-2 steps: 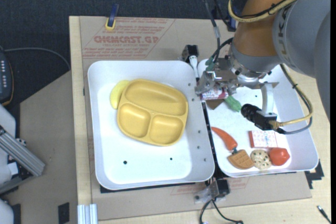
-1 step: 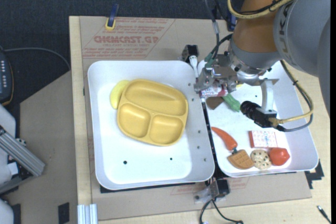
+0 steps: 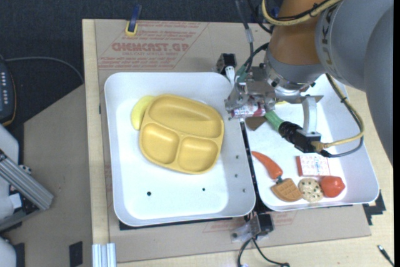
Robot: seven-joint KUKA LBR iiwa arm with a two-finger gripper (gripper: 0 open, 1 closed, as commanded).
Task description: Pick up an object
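Note:
My gripper (image 3: 249, 107) hangs low over the wall between the two bins, at the right bin's upper left corner. A small green thing (image 3: 273, 118) lies just to its right, partly under the wrist. In the right bin (image 3: 356, 153) a red chili pepper (image 3: 269, 164) lies near the left wall. Along the front sit a brown cracker (image 3: 287, 190), a round cookie (image 3: 308, 189) and a red tomato (image 3: 332, 185). A red and white box (image 3: 312, 165) lies behind them. A yellow divided plate (image 3: 181, 132) fills much of the left bin (image 3: 125, 153).
A yellow piece (image 3: 140, 110) pokes out from under the plate's left edge. The bins stand on a cardboard sheet (image 3: 150, 40) with a blue and yellow clip (image 3: 132, 22) at its back edge. The arm's orange band and grey body cover the right bin's back.

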